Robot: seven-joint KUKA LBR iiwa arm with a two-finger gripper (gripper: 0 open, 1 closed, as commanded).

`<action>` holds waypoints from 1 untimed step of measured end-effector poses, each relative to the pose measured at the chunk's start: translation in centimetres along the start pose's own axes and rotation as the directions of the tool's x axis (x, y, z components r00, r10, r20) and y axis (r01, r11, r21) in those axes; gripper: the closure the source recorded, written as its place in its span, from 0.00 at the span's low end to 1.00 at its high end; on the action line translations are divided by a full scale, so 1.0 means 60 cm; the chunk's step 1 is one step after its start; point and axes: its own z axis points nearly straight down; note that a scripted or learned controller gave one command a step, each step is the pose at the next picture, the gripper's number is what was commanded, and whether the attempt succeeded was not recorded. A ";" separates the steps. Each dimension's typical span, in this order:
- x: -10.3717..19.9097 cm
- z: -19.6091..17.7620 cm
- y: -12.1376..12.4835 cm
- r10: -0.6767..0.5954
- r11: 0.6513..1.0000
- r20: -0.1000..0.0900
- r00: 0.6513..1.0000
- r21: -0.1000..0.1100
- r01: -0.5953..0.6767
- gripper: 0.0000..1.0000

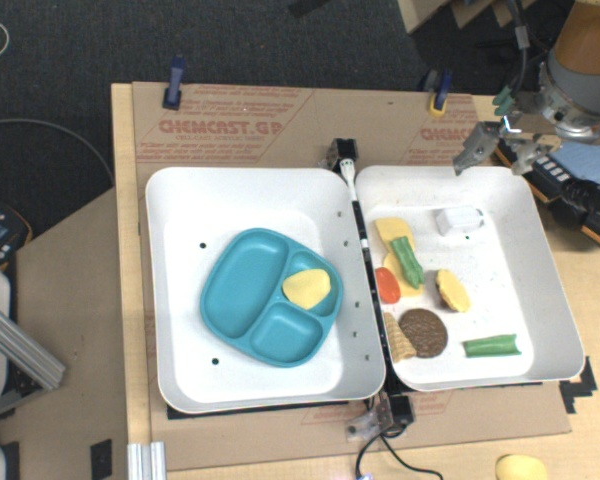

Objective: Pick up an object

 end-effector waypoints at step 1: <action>0.000 -0.018 0.001 -0.001 1.000 0.001 1.000 -0.004 0.001 1.00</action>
